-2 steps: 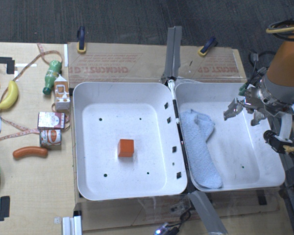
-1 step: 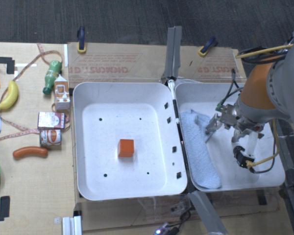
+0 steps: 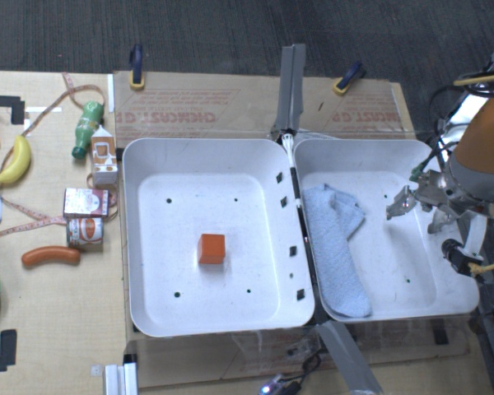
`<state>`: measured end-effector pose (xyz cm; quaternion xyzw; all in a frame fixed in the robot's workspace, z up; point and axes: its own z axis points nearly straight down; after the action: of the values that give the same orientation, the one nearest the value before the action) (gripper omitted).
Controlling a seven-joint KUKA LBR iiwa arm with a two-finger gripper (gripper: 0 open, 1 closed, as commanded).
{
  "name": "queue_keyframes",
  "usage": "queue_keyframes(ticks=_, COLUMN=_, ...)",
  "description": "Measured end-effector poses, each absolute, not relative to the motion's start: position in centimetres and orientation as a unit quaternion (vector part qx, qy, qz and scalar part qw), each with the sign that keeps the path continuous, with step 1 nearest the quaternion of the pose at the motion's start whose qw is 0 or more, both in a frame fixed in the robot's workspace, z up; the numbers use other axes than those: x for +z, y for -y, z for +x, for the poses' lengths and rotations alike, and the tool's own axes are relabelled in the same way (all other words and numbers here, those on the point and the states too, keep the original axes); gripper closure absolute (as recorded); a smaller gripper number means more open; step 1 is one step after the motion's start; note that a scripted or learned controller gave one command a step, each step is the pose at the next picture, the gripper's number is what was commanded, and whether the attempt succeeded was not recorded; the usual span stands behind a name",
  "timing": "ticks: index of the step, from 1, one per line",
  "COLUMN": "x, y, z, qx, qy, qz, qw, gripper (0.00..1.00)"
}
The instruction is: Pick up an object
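An orange-red cube (image 3: 212, 248) rests near the middle of the left white bin (image 3: 148, 220). A light blue cloth (image 3: 337, 245) lies crumpled along the left side of the right white bin (image 3: 395, 159). My gripper (image 3: 417, 212) hangs over the right part of the right bin, to the right of the cloth and apart from it. It is open, with nothing between its fingers. The grey arm with its orange band (image 3: 486, 138) comes in from the right edge.
Left of the bins, the wooden bench holds a banana (image 3: 12, 163), a green bottle (image 3: 86, 126), a small carton (image 3: 104, 156), a can (image 3: 85, 231) and a sausage (image 3: 51, 257). A grey bar (image 3: 291, 89) and clamps stand behind the bins.
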<state>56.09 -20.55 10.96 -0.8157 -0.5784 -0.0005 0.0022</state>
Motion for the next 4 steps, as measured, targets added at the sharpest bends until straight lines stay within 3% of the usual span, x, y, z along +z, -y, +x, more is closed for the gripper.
queue_keyframes(ticks=1, x=9.1, y=15.4, z=59.9, qx=0.0010, qy=0.541, qz=-0.841, qw=0.000, gripper=0.00)
queue_keyframes(ticks=2, x=16.7, y=20.0, z=63.9, qx=0.0005, qy=0.548, qz=-0.836, qw=-0.001, gripper=0.00)
queue_keyframes(ticks=3, x=9.9, y=12.2, z=63.2, qx=0.0018, qy=0.522, qz=-0.853, qw=0.001, gripper=0.00)
queue_keyframes(ticks=4, x=11.7, y=20.4, z=58.2, qx=0.0006, qy=0.610, qz=-0.792, qw=0.000, gripper=0.00)
